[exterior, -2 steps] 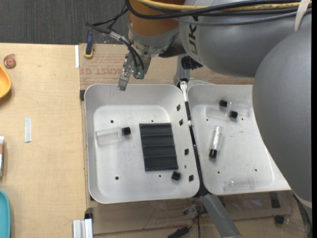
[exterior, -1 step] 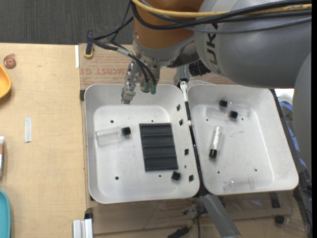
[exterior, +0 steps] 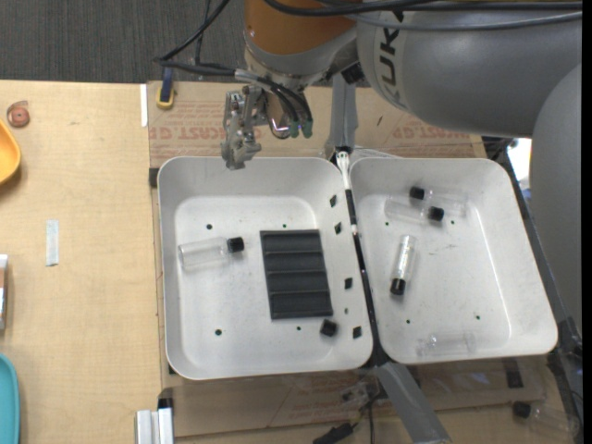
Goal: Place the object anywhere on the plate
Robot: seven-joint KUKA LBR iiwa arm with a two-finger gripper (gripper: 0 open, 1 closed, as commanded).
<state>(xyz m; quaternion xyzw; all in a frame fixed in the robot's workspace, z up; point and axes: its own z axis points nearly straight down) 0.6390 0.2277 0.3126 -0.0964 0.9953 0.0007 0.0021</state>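
A black ridged plate (exterior: 296,274) lies flat in the middle of the left bin (exterior: 185,336). Left of it rests a clear vial with a black cap (exterior: 208,251), lying on its side on the bin floor, apart from the plate. My gripper (exterior: 240,158) hangs over the far rim of the left bin, well behind the vial and the plate, and I see nothing in it. A small black cap (exterior: 327,327) sits near the plate's front right corner.
The right bin (exterior: 518,276) holds two capped vials at the back (exterior: 425,203), one capped vial in the middle (exterior: 400,265) and a clear tube near the front (exterior: 444,343). The big grey arm fills the upper right. Cables hang by the gripper.
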